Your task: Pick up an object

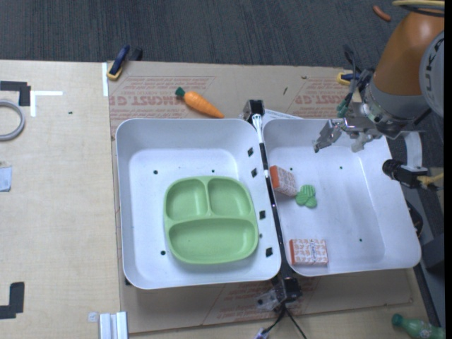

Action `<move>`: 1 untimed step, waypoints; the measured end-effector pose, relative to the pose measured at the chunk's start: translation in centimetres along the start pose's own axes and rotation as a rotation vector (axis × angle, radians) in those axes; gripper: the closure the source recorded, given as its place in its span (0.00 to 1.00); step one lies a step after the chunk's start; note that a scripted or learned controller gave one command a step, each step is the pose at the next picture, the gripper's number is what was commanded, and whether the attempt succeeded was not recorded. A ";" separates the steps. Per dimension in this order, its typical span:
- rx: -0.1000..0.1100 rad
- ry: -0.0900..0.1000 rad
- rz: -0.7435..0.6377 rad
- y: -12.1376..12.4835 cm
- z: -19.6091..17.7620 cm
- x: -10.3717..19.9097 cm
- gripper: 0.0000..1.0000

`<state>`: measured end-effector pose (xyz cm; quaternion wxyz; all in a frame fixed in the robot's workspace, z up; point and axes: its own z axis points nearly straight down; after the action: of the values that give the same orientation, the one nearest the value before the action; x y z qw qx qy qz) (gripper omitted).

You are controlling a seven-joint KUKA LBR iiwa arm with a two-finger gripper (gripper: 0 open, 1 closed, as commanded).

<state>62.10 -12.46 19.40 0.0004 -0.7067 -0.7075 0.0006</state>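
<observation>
Hidden or unclear: I see the arm (409, 55) cut off at the right and top edges; the print on both boxes is too small to read, and I cannot tell what the small green piece is.
Gripper: the gripper (344, 138) hangs over the far part of the right bin (367, 253), fingers spread apart with nothing between them.
Candidate objects: the orange-and-white carton (284, 180) lies by the bin's left wall, at about 8 o'clock from the gripper; the green piece (306, 197) touches or nearly touches it (I cannot say which).
Flat patterned box: the patterned box (308, 251) lies near the bin's front-left corner, at roughly 7 o'clock from the gripper and well apart from it.
Orientation: the carton's long axis runs 11 to 5 o'clock; the patterned box lies 9 to 3.
Left bin: the left bin (141, 246) holds a green divided plate (210, 219).
Outside the bins: a toy carrot (199, 102) lies on the cardboard, leafy end toward 10 o'clock.
</observation>
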 end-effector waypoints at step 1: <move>-0.002 -0.001 0.059 -3.9 9.2 2.6 0.00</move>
<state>58.22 -9.89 10.21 -0.0007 -0.7272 -0.6864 0.0000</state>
